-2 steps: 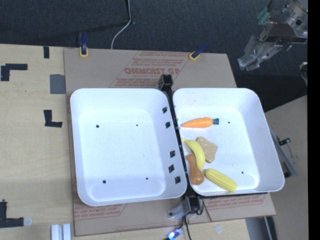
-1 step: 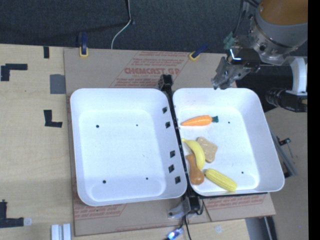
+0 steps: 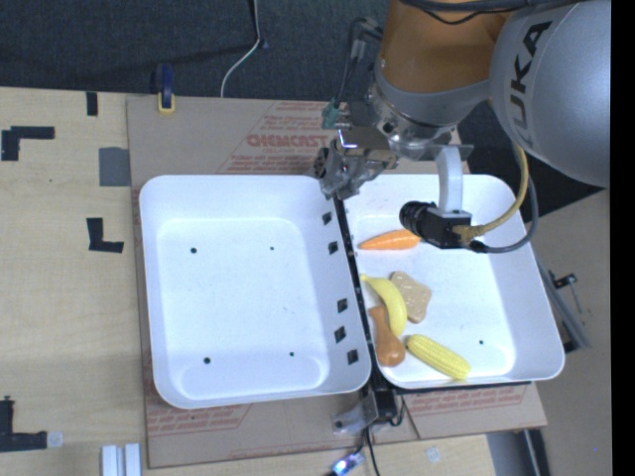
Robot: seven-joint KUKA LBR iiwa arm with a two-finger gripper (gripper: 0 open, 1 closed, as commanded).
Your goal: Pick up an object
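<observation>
Orange carrot (image 3: 388,240) lying in the right bin (image 3: 516,305), just left of the black camera unit on the wrist; yellow banana (image 3: 389,303), tan biscuit-like piece (image 3: 415,297), brown sausage (image 3: 388,340) and corn cob (image 3: 437,356) clustered nearer the front; gripper (image 3: 342,167) hovering over the bins' shared rim at the back, jaw state impossible to tell; left bin (image 3: 238,296) alongside on the tabletop (image 3: 60,296).
</observation>
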